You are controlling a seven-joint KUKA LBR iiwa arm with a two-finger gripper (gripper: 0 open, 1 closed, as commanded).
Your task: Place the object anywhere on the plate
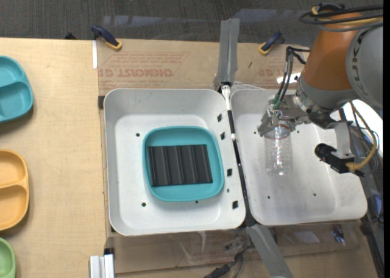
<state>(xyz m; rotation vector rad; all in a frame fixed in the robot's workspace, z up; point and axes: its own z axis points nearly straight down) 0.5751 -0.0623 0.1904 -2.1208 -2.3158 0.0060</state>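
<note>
Arm: grey KUKA with orange band [332,45], reaching in from the right edge and bent down over the right bin.
Gripper [275,123]: sits over the upper-left part of the right bin, at the top end of the bottle. Dark fingers appear to close on the bottle's neck, though glare and clear plastic blur the contact.
Gripper state: seems clamped on the bottle top; fingers close together, bottle between them.
Object: clear plastic bottle [278,150], long axis running from the gripper toward the near edge of the bin, body directly below the gripper in the view. Whether its lower end touches the bin floor is hard to say.
Right bin [317,203]: shallow, white, holds only the bottle.
Left bin [122,167]: shallow, white, holds the plate.
Plate [183,164]: teal, rounded square, dark ribbed insert in its middle; centred in the left bin.
Bottle vs plate: well apart, the divider between bins lying between them.
Bench, left side: teal tray [13,97], orange tray [12,188], green tray edge [5,260].
</note>
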